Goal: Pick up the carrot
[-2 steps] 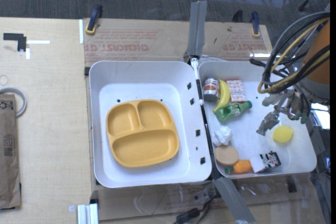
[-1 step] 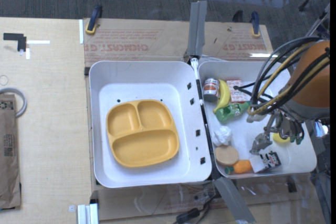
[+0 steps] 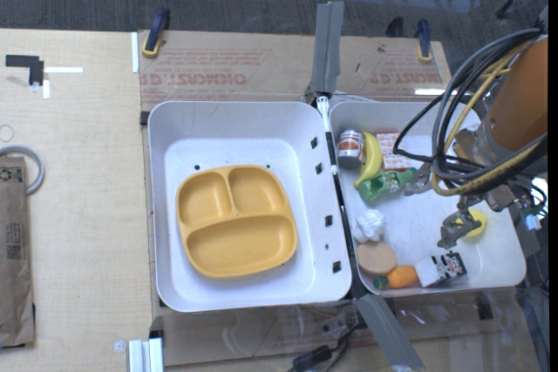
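Observation:
The carrot (image 3: pixel 402 277) is a small orange piece with a green end, lying at the front edge of the right bin (image 3: pixel 497 279). A tan round disc (image 3: pixel 377 258) touches it on the left and a white-and-black box (image 3: pixel 445 268) lies just to its right. My gripper (image 3: pixel 453 231) hangs over the right half of this bin, beside a small yellow object (image 3: pixel 473 225). It is up and to the right of the carrot and apart from it. Cables and the orange-banded wrist (image 3: pixel 523 100) hide the bin's far right side.
The right bin also holds a can (image 3: pixel 350 148), a banana (image 3: pixel 372 157), a green packet (image 3: pixel 384 185) and a crumpled white item (image 3: pixel 369 226). A yellow divided plate (image 3: pixel 235 220) lies in the left bin (image 3: pixel 166 187). A metal divider (image 3: pixel 327 57) stands behind the bins.

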Available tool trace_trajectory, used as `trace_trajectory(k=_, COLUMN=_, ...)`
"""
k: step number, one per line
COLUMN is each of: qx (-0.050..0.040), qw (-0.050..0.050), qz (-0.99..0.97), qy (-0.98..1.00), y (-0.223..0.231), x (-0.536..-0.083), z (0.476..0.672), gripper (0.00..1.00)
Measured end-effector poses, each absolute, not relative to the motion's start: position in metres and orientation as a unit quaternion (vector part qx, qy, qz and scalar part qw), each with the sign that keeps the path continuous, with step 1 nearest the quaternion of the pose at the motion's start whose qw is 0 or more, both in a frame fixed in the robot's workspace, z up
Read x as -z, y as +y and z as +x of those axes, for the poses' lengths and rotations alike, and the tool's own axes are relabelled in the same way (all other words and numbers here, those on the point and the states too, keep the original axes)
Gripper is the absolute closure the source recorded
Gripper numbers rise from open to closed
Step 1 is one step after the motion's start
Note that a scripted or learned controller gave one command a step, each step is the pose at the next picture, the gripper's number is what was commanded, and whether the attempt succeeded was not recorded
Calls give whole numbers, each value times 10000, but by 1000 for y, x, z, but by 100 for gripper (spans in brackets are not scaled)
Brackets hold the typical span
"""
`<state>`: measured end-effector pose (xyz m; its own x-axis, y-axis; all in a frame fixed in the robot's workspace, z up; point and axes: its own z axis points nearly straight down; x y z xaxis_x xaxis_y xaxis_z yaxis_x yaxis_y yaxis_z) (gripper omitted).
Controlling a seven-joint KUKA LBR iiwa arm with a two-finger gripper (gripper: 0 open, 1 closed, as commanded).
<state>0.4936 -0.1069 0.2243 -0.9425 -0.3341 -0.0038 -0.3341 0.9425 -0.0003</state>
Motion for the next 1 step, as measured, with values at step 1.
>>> trace_trajectory(k=1, qx=3, qw=18, qz=1072, qy=9942, y=-160, x=-310, z=490, gripper=0)
